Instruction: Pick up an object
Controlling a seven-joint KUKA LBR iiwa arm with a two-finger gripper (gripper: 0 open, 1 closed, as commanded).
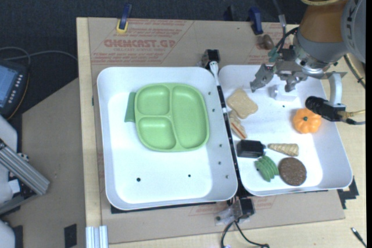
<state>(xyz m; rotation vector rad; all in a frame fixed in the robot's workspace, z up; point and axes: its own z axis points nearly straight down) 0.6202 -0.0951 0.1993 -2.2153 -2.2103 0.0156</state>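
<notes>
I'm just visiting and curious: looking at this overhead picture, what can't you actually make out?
- Camera view: whether the claw is touching the right bin or hanging above it; the slant hides the gap.
- What the green thing under the green plate is; the plate covers most of it.
- The orange strips: tucked partly beneath the bread slice.
- The arm's upper part: cut off by the frame's right edge.

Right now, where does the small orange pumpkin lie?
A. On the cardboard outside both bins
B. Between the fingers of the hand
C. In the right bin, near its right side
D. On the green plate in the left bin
C: the pumpkin rests on the floor of the right bin, close to its right side, apart from the hand and far from the green plate.
</notes>
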